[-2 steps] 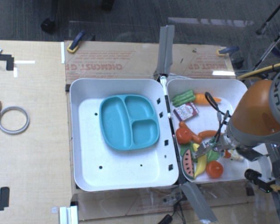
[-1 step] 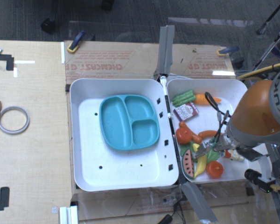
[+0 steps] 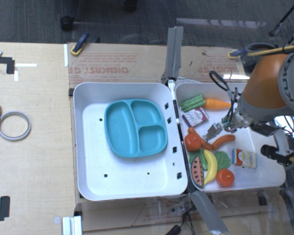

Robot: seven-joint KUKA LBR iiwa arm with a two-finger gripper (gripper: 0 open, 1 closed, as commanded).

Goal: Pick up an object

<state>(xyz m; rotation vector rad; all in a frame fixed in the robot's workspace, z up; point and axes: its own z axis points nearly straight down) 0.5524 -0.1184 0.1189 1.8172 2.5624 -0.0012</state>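
Observation:
My gripper [image 3: 214,130] reaches down into the right bin [image 3: 269,182], just above a red-brown sausage [image 3: 223,141] and right of a red pepper [image 3: 192,141]. I see nothing held in it. Around it lie a purple packet [image 3: 195,116], a green vegetable [image 3: 192,102], a carrot [image 3: 217,103], a banana [image 3: 210,166], a watermelon slice [image 3: 197,171], a leafy green piece [image 3: 222,158], a tomato [image 3: 225,178] and a small white carton [image 3: 244,158]. The grey arm with its orange band [image 3: 264,84] covers the bin's right upper part.
The left bin [image 3: 85,180] holds a blue divided plate [image 3: 136,127]. A roll of tape [image 3: 12,125] lies on the wooden bench at far left. A grey divider post [image 3: 174,53] rises between the bins at the back.

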